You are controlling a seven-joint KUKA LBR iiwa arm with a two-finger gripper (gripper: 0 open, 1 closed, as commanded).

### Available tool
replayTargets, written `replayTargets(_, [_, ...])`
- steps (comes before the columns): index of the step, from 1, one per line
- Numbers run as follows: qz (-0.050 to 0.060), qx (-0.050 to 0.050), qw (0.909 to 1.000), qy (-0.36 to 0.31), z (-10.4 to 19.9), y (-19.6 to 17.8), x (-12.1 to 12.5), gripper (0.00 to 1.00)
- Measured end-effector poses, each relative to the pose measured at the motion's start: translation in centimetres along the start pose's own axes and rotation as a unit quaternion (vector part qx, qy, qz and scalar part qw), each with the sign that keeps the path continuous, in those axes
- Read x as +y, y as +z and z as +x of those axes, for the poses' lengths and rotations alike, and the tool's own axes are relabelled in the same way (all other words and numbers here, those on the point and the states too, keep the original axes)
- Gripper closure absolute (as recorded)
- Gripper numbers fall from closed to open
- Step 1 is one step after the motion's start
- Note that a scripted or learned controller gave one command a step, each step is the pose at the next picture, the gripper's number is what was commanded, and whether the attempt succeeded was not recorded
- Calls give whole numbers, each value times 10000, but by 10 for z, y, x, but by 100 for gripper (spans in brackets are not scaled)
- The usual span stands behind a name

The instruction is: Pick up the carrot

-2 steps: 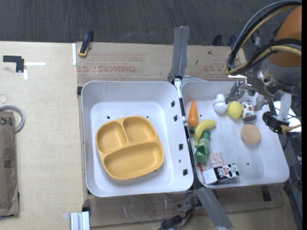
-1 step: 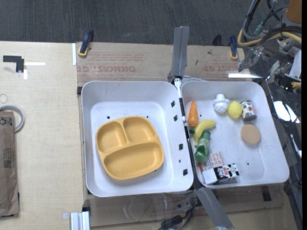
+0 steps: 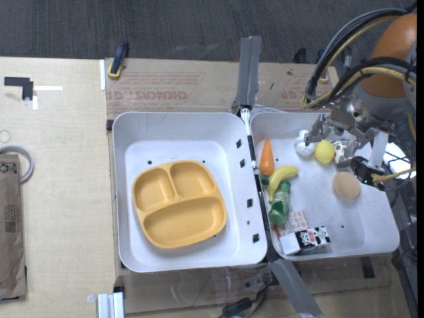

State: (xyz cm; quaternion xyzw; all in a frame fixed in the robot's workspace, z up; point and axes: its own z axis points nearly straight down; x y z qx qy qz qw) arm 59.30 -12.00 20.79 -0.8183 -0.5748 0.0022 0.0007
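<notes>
at the left wall of the right white bin (image 3: 381,240), your small orange carrot (image 3: 266,156) touches a yellow banana (image 3: 282,175), so the claw (image 3: 349,140), state untellable, may snag both.

carrot (image 3: 265,156) | orange, tapered | lying upright against right bin's left wall

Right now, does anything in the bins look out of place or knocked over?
Nothing looks spilled or broken. The carrot lies against the right bin's left wall, touching the banana; a small carton lies on its side near the front.
</notes>
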Motion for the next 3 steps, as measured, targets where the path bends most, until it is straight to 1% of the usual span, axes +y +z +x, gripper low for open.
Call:
replayTargets(1, [5, -10, 10000, 7, -1, -8, 0, 100])
replayTargets(2, [-10, -4, 9986, -520, 13, -135, -6, 100])
replayTargets(3, [-7, -4, 9986, -523, 13, -135, -6, 0])
